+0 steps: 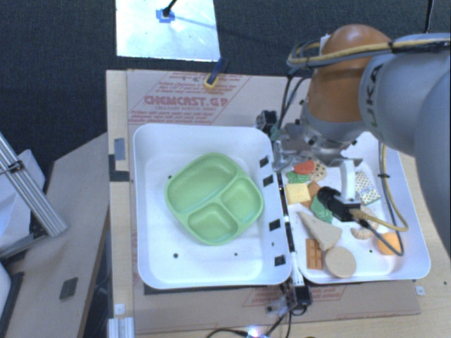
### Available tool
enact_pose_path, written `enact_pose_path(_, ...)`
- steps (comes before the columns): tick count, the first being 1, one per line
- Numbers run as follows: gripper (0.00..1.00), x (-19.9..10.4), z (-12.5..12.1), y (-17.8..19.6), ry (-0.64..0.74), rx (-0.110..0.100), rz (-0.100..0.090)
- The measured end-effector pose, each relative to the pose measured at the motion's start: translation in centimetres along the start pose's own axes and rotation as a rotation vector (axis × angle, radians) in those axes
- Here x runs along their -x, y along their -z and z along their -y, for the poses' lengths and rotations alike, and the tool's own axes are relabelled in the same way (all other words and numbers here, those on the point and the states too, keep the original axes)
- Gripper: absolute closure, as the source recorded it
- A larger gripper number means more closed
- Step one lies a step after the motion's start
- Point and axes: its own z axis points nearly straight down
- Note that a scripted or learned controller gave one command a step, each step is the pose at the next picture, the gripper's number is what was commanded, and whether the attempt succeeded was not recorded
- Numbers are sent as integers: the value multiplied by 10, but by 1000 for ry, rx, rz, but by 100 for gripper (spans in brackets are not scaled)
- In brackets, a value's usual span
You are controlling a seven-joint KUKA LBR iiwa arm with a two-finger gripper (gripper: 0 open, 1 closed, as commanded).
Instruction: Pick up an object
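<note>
My gripper (311, 155) hangs over the back left part of the right bin (412, 259), under the arm's orange band. Just beneath it lie a red-orange piece (304, 167), a speckled cracker (319, 174) and a yellow block (297, 192). Farther forward in the same bin are a dark green item (326, 206), a tan wedge (318, 229), a round tan biscuit (340, 261) and an orange waffle piece (314, 253). Nothing visibly hangs from the gripper.
The left bin (151, 259) holds a light green divided plate (215, 198). A black-clipped divider (280, 210) separates the bins. An orange chunk (389, 243) and a patterned piece (365, 186) lie at the right bin's right side. The arm covers that bin's back right.
</note>
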Motion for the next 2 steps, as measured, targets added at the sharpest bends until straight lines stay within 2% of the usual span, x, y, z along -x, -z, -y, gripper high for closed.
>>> enact_pose_path(1, 100, 4, 12, 3, -6, -1, 1)
enact_pose_path(2, 100, -5, 1, -4, -3, 1, 1)
